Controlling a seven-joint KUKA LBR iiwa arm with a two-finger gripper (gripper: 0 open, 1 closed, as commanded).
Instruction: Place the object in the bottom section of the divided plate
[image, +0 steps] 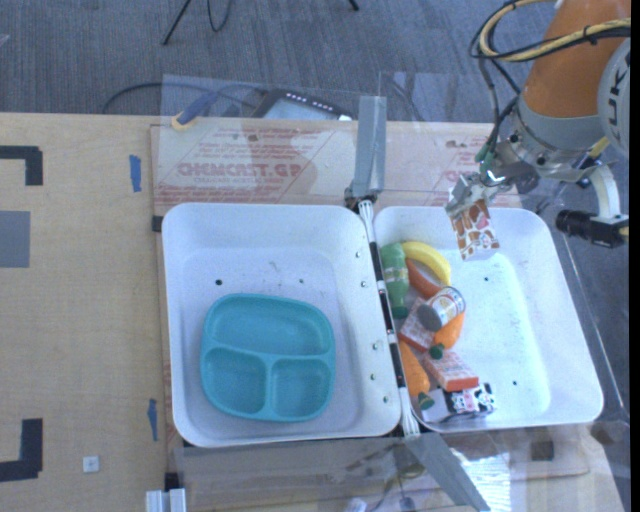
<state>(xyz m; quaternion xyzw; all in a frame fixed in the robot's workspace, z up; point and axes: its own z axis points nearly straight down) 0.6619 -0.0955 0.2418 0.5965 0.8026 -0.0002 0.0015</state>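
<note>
The arm (585, 70) is cut off by the top and right edges.

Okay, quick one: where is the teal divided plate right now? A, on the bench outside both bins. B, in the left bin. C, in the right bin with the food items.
B: the teal plate lies flat in the left bin, while the pile of food items is in the right bin.

Gripper (470, 200) over right bin's (575, 330) far edge, carton (476, 229) between fingers; food pile (430, 325) below-left of jaws; divided plate (267, 356) farther left, in left bin (190, 300).
</note>
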